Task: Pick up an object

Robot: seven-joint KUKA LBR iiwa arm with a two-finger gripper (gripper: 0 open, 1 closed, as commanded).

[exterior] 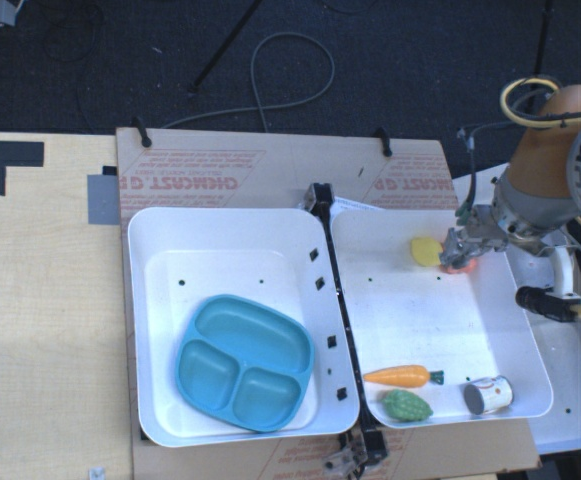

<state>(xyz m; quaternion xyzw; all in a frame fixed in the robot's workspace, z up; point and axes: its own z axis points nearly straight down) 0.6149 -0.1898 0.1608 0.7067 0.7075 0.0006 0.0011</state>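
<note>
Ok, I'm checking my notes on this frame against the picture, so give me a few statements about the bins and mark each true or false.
1. The blue tray lies in the left bin. True.
2. The carrot is in the left bin. False: it lies in the right bin, near the front edge.
3. The gripper is over the right bin, beside the yellow thing. True.
4. The can stands upright at the back of the right bin. False: it lies on its side at the front right corner.
5. The green thing sits just below the carrot in the view. True.
</note>
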